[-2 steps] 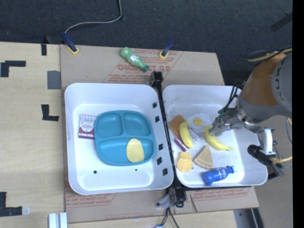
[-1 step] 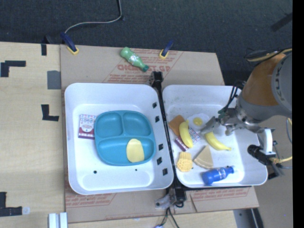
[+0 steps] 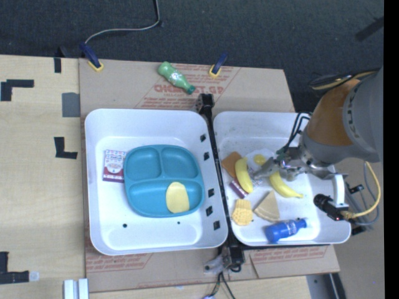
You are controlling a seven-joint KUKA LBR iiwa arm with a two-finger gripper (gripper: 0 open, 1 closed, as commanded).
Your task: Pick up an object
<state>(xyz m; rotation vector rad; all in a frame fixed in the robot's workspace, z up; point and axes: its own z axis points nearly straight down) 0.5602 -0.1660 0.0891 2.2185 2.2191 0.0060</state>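
White bins sit side by side on the bench (image 3: 37,167). Left bin (image 3: 100,229): blue divided plate (image 3: 156,167) with a yellow oval piece (image 3: 177,197) in its lower right compartment; a small red and white packet (image 3: 114,165) lies just beside the plate's left edge. Right bin (image 3: 249,126): two bananas, one (image 3: 243,175) near the bin's left side, the other (image 3: 285,186) toward the middle; an orange piece (image 3: 231,162) touching the first banana's upper end; a yellow waffle-like piece (image 3: 242,212); a tan wedge (image 3: 268,207) just beside it; a blue bottle (image 3: 285,229) along the near wall. Arm (image 3: 343,120) reaches into the right bin. Hand (image 3: 274,165) is low between the two bananas, just above the second one; view is blurred there, and I cannot tell how the hand is set or whether it grips anything. A green bottle (image 3: 175,78) lies on the cardboard behind the bins.
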